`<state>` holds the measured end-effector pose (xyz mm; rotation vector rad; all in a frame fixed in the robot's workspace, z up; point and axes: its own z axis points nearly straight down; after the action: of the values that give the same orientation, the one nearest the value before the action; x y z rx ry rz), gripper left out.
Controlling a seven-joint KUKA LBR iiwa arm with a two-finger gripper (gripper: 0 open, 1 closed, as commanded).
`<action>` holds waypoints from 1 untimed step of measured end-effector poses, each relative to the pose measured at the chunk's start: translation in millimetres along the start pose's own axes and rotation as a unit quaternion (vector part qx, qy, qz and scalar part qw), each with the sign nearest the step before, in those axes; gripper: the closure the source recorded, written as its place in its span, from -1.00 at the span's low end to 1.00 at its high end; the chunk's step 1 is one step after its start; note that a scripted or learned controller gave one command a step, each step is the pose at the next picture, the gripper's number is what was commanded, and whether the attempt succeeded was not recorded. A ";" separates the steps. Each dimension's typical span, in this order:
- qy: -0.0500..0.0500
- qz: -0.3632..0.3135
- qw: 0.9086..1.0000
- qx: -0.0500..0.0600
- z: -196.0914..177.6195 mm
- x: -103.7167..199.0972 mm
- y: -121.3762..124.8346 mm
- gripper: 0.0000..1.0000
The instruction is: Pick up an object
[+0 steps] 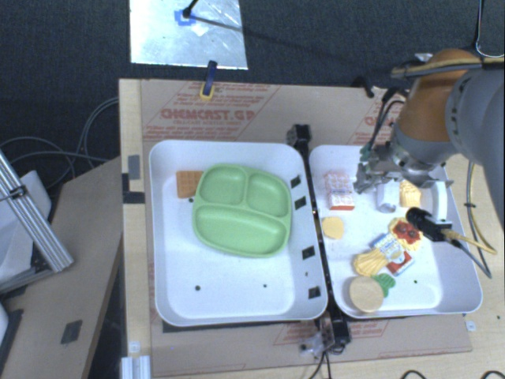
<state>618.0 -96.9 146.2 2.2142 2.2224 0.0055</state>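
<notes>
While the pincer [372, 174] hangs low over the right bin [458, 290], whether it grips anything I cannot tell; a small red-and-white packet [340, 191] lies just beside it.

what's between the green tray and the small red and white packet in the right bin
In the camera view, the bins' adjoining white walls with black clips separate green tray from packet.

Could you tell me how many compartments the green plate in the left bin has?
3. The green plate has two smaller compartments along its far side, one left and one right, and one long compartment along its near side. None looks hidden.
</notes>
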 end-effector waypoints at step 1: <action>0.000 0.001 1.000 -0.001 -52.1 -9.9 4.5 1.00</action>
<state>622.2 -106.7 198.3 2.2148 2.2197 0.0065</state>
